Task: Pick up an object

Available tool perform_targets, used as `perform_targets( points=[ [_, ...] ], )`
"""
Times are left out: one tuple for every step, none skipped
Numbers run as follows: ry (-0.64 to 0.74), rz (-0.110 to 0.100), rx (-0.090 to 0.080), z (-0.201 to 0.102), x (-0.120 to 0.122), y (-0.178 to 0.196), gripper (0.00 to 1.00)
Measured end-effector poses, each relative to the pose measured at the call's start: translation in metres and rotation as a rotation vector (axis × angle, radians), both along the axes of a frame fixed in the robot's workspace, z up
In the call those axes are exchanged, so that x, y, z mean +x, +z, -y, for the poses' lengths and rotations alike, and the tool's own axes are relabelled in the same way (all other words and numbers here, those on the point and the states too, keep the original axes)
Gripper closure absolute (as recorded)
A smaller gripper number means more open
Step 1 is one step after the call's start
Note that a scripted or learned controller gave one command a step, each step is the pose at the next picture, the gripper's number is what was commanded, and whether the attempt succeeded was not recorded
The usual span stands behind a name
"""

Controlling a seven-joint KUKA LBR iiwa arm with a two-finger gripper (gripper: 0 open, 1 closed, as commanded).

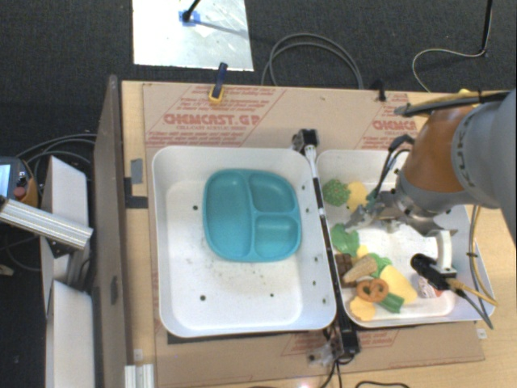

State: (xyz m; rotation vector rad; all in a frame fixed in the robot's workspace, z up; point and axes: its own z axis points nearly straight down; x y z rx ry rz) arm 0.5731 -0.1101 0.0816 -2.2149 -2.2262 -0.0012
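Gripper: the gripper [373, 210] is hanging low over the right bin [460, 309], at the end of the grey arm [472, 164] that is reaching in from the right; whether it is open or closed cannot be told from this view, and nothing is seen gripped.
Gripper surroundings: it is sitting just beside the yellow piece [356, 192] and the green bumpy ball [334, 191], and just above the green leafy piece [346, 238]; contact with any of them cannot be told.
Objects for picking: toy food is lying clustered in the left and lower part of the right bin, including a pretzel [372, 288], a yellow block [396, 281] and a brown piece [345, 263].
Left bin: the left bin [178, 297] is holding a teal divided plate [250, 215], lying flat near its middle.
Divider: a black-tipped bar [317, 192] is running between the two bins.
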Motion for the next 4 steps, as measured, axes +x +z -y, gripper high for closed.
perform_targets(
  points=[
    [0.002, 0.008, -0.002, -0.010, 0.053, 0.004, 0.00],
    [-0.005, -0.001, -0.001, -0.013, 0.033, 0.003, 0.00],
    [0.000, 0.007, -0.003, 0.014, 0.086, 0.005, 0.00],
    [-0.004, -0.001, -0.001, -0.006, 0.044, 0.003, 0.00]
  ],
)
